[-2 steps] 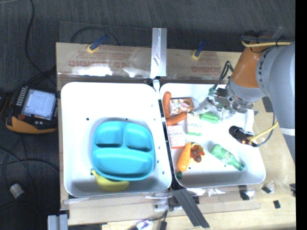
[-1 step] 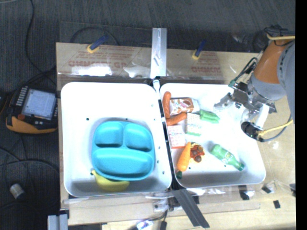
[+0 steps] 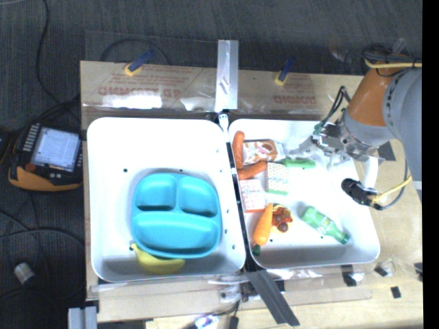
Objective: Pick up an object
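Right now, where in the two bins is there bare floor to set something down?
Left bin: bare white along the far wall and left side, around the blue tray. Right bin: a bare patch in the middle, between the green bottle and the gripper. It is crowded along the divider, by the sausage and carrot.

Dark grey carpet floor (image 3: 62, 19) with black cables (image 3: 41, 9), wooden bench (image 3: 96, 74), handheld pendant (image 3: 51, 153) at left.

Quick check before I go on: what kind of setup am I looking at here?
Probably a robotics lab bin-picking bench: two white bins side by side, toy food such as a carrot, and a teach pendant on the carpet.
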Robot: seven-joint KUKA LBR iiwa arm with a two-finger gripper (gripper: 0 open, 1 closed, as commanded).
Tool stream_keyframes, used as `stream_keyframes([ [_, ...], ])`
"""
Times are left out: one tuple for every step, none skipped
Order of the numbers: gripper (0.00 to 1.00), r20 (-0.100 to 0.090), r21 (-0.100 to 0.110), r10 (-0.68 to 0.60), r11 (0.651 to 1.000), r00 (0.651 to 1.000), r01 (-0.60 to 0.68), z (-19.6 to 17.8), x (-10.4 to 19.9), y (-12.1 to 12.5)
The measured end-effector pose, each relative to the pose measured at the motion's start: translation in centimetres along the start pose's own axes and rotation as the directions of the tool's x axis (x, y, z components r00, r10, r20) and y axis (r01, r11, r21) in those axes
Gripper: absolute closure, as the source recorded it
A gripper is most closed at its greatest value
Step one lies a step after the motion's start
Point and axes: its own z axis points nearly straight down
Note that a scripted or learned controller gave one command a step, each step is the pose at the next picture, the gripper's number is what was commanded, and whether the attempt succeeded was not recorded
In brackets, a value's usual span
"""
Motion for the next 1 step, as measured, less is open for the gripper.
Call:
stream_keyframes([
  [0.0,0.019,0.039,0.275,0.961,0.961,-0.275,-8.55,8.61,-3.67],
])
